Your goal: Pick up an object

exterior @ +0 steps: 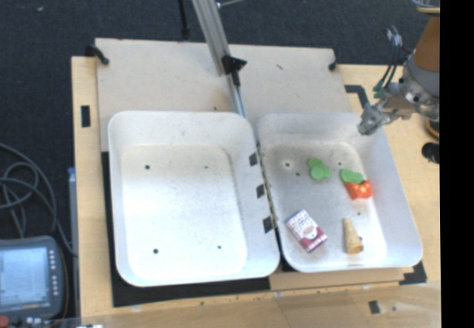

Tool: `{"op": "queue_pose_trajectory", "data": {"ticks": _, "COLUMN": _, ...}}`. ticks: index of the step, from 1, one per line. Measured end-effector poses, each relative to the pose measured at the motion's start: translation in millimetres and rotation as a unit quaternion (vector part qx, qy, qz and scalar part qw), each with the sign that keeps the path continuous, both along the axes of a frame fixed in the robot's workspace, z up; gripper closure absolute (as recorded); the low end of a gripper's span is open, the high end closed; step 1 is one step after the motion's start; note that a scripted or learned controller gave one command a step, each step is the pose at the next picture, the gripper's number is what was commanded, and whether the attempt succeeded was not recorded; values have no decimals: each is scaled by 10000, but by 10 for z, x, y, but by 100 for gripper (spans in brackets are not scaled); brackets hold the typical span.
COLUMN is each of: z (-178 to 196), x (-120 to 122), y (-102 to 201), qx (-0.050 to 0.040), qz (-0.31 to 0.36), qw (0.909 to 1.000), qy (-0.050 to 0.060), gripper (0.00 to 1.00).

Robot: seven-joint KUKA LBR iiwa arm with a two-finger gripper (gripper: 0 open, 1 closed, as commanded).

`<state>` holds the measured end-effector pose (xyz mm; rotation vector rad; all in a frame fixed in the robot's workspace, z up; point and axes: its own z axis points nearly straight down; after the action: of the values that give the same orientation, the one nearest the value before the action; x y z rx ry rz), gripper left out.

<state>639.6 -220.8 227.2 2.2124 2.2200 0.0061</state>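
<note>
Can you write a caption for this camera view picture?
Robot gripper hovers over the right bin's far rim; inside lie a pink box and toy strawberry.

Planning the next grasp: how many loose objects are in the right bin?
4. A green piece mid-bin, an orange-and-green toy to its right, a pink box near the front, a tan cone beside it. None looks hidden.

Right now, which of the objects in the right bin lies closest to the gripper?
The orange and green toy, lying closer to the gripper than the green piece, pink box or tan cone.
</note>
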Motion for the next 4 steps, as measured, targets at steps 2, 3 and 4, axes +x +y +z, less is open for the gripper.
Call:
{"op": "queue_pose_trajectory", "data": {"ticks": 2, "z": 705, "x": -72, "y": 507, "qx": 11, "qz": 12, "qw": 10000, "qy": 27, "gripper": 100}}
{"op": "queue_pose_trajectory", "data": {"ticks": 3, "z": 708, "x": -261, "y": 1017, "qx": 15, "qz": 14, "qw": 10000, "qy": 31, "gripper": 100}}
{"op": "queue_pose_trajectory", "data": {"ticks": 4, "z": 694, "x": -417, "y": 1462, "qx": 17, "qz": 13, "qw": 10000, "qy": 37, "gripper": 100}}
